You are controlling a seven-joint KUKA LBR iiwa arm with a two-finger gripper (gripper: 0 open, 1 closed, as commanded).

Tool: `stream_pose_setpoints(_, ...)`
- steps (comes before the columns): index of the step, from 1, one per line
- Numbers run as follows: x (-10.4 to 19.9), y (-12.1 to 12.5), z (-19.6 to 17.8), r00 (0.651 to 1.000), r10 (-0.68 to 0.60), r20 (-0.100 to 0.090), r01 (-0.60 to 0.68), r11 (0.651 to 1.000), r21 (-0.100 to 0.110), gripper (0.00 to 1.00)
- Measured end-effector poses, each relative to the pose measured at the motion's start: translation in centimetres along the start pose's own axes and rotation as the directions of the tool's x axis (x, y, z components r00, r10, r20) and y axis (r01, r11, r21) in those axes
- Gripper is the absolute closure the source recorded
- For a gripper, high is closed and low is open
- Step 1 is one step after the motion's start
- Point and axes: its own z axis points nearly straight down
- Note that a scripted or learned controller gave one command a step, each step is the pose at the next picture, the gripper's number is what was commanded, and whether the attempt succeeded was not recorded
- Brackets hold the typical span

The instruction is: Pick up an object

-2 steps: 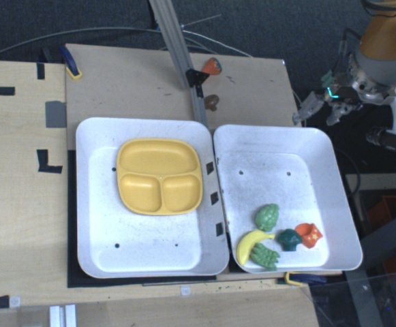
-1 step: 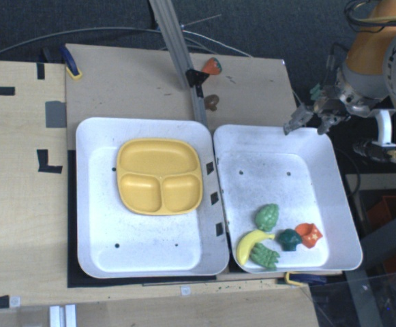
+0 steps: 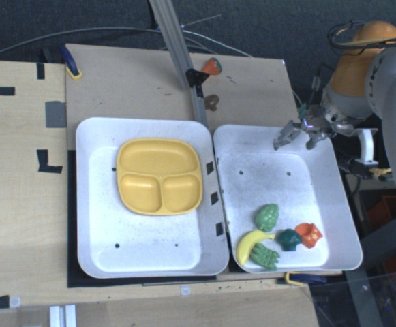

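two white bins (image 3: 88, 182) sit on the tabletop. the tool (image 3: 298, 136) hangs spread and holding nothing over the right bin's far edge. five toys lie well below it: banana (image 3: 247, 244), two green vegetables (image 3: 267, 216), teal piece (image 3: 289, 239), red piece (image 3: 309, 234). one yellow tray (image 3: 160, 176) lies to its left.

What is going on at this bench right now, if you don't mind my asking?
A robot arm reaches in from the right, its gripper open over the far edge of the right bin, holding nothing. The toy foods sit untouched in that bin's near corner: a banana, two green vegetables, a teal piece and a red-orange piece. A yellow divided plate lies in the left bin.
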Motion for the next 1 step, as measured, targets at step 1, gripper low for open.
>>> stream_pose_setpoints(1, -0.84, -0.46, 5.72, 1.0, 0.0, 0.0, 0.0, 1.0, -0.001, 0.0)
